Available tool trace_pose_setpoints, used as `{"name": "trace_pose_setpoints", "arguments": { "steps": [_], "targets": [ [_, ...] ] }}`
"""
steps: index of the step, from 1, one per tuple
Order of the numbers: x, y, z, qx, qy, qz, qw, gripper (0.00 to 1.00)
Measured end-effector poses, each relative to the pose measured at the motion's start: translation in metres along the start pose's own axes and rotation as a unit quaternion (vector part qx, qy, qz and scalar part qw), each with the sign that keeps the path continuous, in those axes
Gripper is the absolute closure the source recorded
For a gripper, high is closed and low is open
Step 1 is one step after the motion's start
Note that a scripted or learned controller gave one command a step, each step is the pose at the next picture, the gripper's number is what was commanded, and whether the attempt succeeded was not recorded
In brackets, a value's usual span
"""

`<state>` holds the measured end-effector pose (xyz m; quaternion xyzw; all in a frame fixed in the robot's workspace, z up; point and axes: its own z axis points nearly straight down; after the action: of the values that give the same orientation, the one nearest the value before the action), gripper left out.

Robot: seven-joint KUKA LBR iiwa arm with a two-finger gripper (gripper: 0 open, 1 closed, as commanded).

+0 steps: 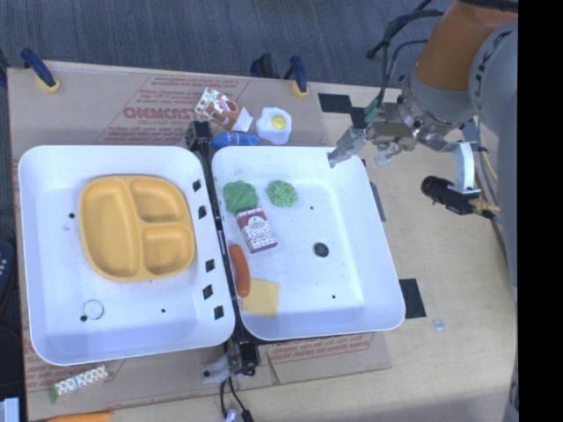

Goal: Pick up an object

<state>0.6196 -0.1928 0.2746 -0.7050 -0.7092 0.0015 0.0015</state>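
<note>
Arm: the grey KUKA arm with the orange band (453, 38) reaches in from the right and stops over the upper right corner of the right shallow white bin (369, 271).
Gripper: the two-finger metal gripper (345, 152) hangs at the bin's rim, apart from every item. Whether the jaws are open or closed cannot be told; nothing is seen between them.
Candidate objects: all lie along the right bin's left half, clustered near the divider, so the arm must travel across the bin to reach any of them.
Green group: a crumpled green leaf-like piece (239, 195) just beside a round green textured ball (282, 193).
Packet: a small red-and-white box (257, 231) below the leaf piece, lying flat.
Lower group: an orange sausage-shaped item (240, 269) touching a flat yellow square slice (261, 296).
Left bin: a yellow divided plastic tray (136, 227) lies flat in the left shallow white bin (44, 323).
Counter: a fried-egg toy (275, 124) rests on the cardboard-covered counter (88, 104).
Stage (judged): approach not yet committed; no object picked.
</note>
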Motion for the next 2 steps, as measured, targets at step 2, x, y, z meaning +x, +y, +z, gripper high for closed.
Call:
{"name": "trace_pose_setpoints", "arguments": {
  "steps": [2],
  "targets": [
    [0.093,-0.033,0.18,-0.004,-0.001,-0.036,0.9993,0.0]
  ]
}}
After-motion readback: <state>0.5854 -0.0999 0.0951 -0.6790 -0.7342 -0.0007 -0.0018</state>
